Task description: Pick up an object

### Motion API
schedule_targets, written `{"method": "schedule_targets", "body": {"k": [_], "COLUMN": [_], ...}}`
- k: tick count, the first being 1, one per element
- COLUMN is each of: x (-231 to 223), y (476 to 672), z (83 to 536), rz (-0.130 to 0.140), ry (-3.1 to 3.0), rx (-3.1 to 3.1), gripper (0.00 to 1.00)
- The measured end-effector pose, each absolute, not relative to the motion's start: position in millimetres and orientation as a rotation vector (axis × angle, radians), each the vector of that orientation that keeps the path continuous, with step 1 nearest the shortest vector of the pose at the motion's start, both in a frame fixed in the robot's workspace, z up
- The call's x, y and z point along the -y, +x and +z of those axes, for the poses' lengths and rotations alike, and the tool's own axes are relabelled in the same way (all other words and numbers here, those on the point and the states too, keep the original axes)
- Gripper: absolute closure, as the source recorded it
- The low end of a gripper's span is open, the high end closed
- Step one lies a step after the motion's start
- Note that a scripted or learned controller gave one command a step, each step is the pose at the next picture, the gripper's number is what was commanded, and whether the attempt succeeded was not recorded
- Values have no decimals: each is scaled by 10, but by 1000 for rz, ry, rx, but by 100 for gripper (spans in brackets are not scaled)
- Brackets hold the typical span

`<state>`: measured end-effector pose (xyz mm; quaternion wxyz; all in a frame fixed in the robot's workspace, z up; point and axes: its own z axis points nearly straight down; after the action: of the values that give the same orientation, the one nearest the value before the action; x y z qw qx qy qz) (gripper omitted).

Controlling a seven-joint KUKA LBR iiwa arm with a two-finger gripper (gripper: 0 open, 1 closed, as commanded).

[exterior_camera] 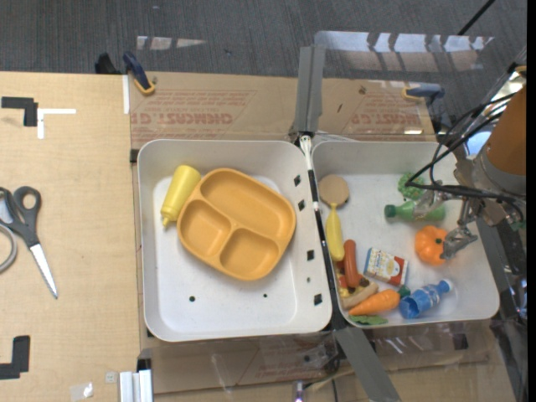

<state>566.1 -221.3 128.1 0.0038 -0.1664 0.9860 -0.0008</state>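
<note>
Orange is showing twice at the near-right of the camera view: on the band of the arm (512, 136) reaching in from the right, and on a small pumpkin-like toy (429, 245) lying in the right bin (368, 162). The gripper (463, 234) is hovering low over that bin, and the toy is sitting just to its left, close to touching. Nothing is visibly sitting between the fingers, and whether they are spread or closed cannot be told from this angle.

Judged from this, the pick is not yet done: the arm is lining up on something, most likely the orange toy, and the closing and lifting are remaining.

Further left of the gripper, a green toy (410, 206) is lying above the pumpkin, while a small carton (385, 266), a blue bottle (424, 299), a carrot (374, 302), a red sausage (350, 262), a banana (334, 234) and a round wooden piece (333, 191) are crowding the rest of the bin. Well off to the left, the second bin (159, 308) is carrying a divided yellow plate (237, 223) with a yellow bottle (178, 193) touching its edge.

Both bins are resting on brown cardboard (209, 107) over a pale wooden bench (67, 224), where scissors (29, 233) are lying far to the left. Dark grey carpet (209, 7) is running behind the bench.
</note>
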Motion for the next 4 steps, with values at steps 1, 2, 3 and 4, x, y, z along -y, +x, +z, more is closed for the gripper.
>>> {"method": "schedule_targets", "body": {"k": [1,2,3,4], "x": [1821,1282,1089,973], "y": [5609,4988,4920,4898], "z": [930,918,935,945], "rz": [1,2,-4,-6], "ry": [-461,-338,-203,-208], "rx": [-3103,-3121,-3127,-3122], "gripper": [0,0,0,0]}}
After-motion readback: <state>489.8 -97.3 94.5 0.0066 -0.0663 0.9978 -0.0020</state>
